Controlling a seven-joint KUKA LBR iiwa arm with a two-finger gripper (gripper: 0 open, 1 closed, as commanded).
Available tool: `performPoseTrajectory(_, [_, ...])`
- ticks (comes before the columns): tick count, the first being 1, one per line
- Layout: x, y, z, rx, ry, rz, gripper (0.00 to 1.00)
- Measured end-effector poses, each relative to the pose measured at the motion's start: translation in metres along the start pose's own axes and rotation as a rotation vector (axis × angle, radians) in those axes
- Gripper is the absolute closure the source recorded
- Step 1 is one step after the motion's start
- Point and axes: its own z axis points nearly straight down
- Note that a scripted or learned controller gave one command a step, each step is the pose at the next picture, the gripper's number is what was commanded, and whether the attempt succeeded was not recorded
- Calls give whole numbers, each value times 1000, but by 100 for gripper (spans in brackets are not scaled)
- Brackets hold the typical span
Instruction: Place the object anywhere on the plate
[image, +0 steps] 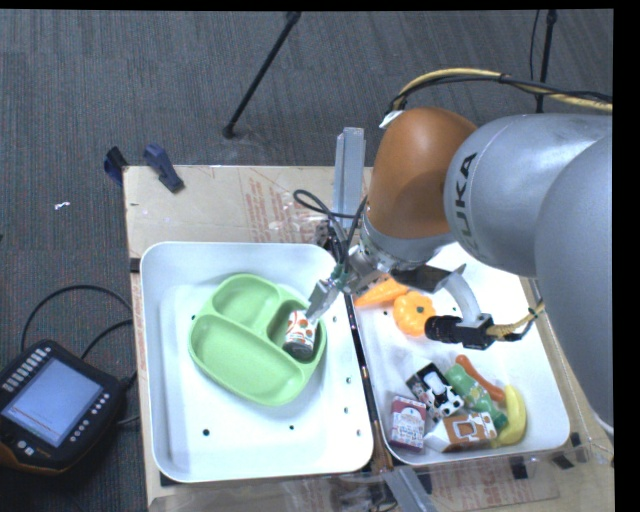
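A green divided plate (245, 345) lies in the left white bin (180, 440). A small can with a red and white label (301, 334) stands in the plate's small right compartment, slightly tilted. My gripper (322, 297) reaches down and left from the orange-banded wrist (420, 175), and its tip sits right at the top of the can. From this angle I cannot make out whether the tip is gripping the can or only touching it.
The right bin (545, 345) holds an orange toy fruit (412, 311), a black and white toy (433, 386), a carrot (478, 376), a yellow banana (515, 412) and small boxes (407, 420). The arm's bulk hangs over that bin. A pendant (52, 400) lies on the floor at left.
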Motion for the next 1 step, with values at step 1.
performPoseTrajectory(1, [20,12,-1,-2,-1,-165,0])
